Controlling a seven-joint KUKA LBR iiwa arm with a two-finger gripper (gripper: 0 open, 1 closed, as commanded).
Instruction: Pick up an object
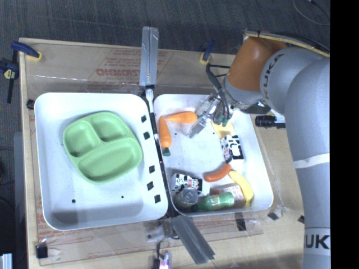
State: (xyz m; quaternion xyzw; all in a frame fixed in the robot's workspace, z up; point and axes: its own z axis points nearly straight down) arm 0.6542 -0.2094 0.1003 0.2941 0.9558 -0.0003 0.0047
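A grey KUKA arm with an orange band reaches from the right into the right-hand bin, its gripper hanging low over the bin's upper half. Whether it is released or clenched cannot be told from this slanted overhead view; nothing is plainly seen in its grasp.

The nearest candidate for the pick appears to be an orange carrot-like piece lying just to the gripper's left, its long axis running roughly left to right across the bin. A second orange carrot lies beside it near the divider, its long axis running up and down the frame. A yellow item sits just below and right of the gripper, partly hidden by it.

Farther down the bin, well apart from the gripper, lie a small printed card, a red sausage-shaped toy, a banana, a green bottle on its side, a metal can and a patterned packet.

The left-hand bin bears a green divided plate.

Judging from the layout, a short shift leftward would put the gripper over the horizontal carrot, with a grasp across its narrow width.
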